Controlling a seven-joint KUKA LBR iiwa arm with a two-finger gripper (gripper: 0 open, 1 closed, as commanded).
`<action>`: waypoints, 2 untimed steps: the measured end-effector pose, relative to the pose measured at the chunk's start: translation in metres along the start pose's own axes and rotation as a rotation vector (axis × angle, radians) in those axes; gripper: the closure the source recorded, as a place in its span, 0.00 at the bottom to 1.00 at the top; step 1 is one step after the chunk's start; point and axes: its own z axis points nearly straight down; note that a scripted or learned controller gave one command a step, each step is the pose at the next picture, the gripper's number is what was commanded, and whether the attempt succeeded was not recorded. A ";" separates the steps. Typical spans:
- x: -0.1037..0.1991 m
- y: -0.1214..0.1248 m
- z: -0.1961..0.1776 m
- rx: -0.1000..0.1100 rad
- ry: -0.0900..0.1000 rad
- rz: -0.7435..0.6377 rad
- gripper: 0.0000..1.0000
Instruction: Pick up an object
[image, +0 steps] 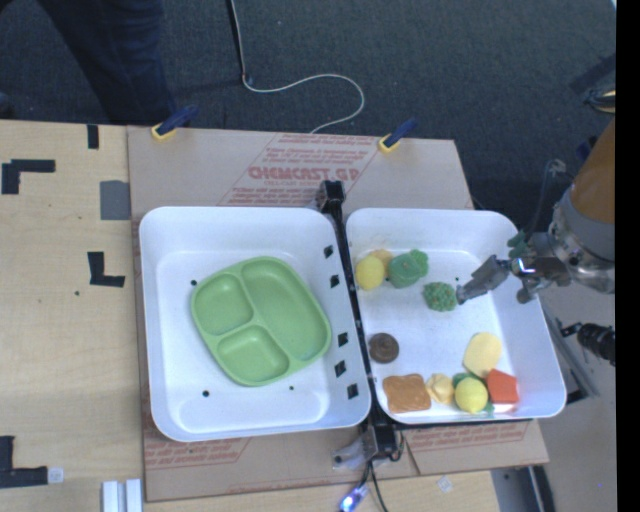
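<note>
The right bin (520, 330) holds several toy foods: a yellow lemon (370, 272), a large green broccoli piece (408, 267), a smaller green piece (439, 296), a brown round piece (383, 347), a toast slice (405, 392), a yellow chunk (483, 352), a yellow-green ball (471, 395) and a red block (503, 388). My gripper (501, 285) hangs over the right side of this bin, open, with nothing between its fingers. Its left fingertip (472, 290) is just right of the smaller green piece.
The left bin (165, 330) holds a green divided plate (262, 320). A black divider (345, 300) runs between the bins. Both sit on a cardboard sheet (300, 175) clamped at the back. The arm's body (595, 215) is at the right edge.
</note>
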 end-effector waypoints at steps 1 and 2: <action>0.001 0.000 -0.010 0.001 0.000 -0.001 1.00; 0.054 0.014 -0.154 -0.019 -0.002 -0.006 1.00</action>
